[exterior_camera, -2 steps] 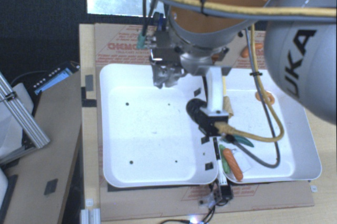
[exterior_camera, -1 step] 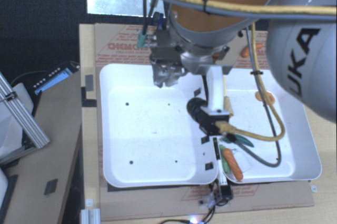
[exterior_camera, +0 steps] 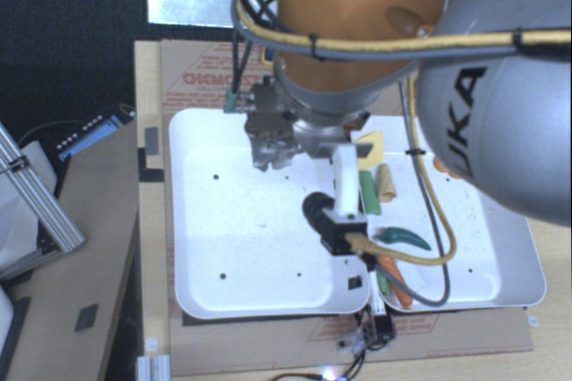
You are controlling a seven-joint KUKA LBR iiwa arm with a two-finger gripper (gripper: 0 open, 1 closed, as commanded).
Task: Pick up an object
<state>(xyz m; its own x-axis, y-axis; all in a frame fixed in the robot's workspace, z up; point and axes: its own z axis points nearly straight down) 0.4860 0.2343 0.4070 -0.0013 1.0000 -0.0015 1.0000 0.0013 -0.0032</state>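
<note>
A green stick (exterior_camera: 368, 193) is seen in the right bin (exterior_camera: 478, 249), close to that bin's left wall, next to the divide between the two bins. Its long axis runs from the far side toward the near side, tilted slightly, with the near end pointing a little to the right. Just to its right a short tan piece (exterior_camera: 385, 182) is laid, set along nearly the same line. A flat yellow piece (exterior_camera: 370, 143) is found beyond the stick's far end, partly covered by the arm. Nearer the camera a dark green pepper (exterior_camera: 407, 238) is placed crosswise, its tapered tip turned to the right. At the near left corner of the same bin an orange carrot (exterior_camera: 398, 283) is laid on a diagonal, its near end pointed right. The far part of the right bin is hidden by the arm's bulk. The gripper (exterior_camera: 268, 147) is held over the far right part of the left bin (exterior_camera: 232, 236), well apart from the stick; whether it is spread or closed cannot be told, and nothing is seen held in it.
</note>
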